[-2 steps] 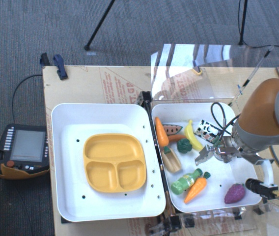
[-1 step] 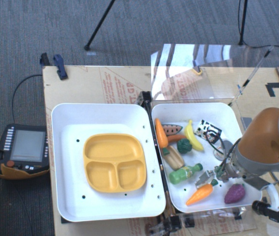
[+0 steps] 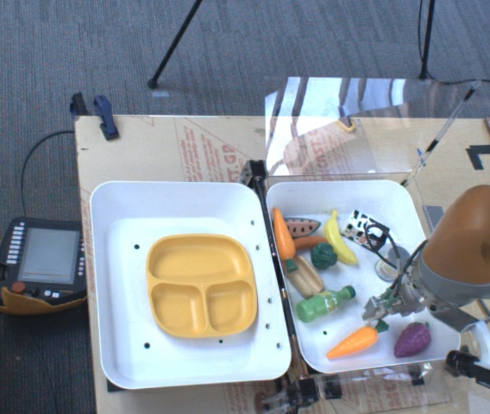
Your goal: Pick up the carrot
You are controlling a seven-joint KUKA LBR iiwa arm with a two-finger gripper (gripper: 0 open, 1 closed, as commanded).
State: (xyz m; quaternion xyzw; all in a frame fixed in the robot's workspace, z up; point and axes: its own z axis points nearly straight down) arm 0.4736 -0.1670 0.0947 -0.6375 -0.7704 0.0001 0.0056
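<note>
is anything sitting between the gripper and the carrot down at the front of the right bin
Nothing visible does. The gripper hangs just above and to the right of the carrot, near its leafy end, with bare bin floor between them. The purple item lies to the carrot's right and the green bottle up-left, both apart from it.

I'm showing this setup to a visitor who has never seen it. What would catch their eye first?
Probably the yellow divided tray, alone in the left white bin. Next, the bright heap of toy food in the right bin: a banana, a green bottle, a purple piece and a carrot near the front edge. The grey arm with its orange band reaches in from the right, its pincer just above that carrot.
</note>
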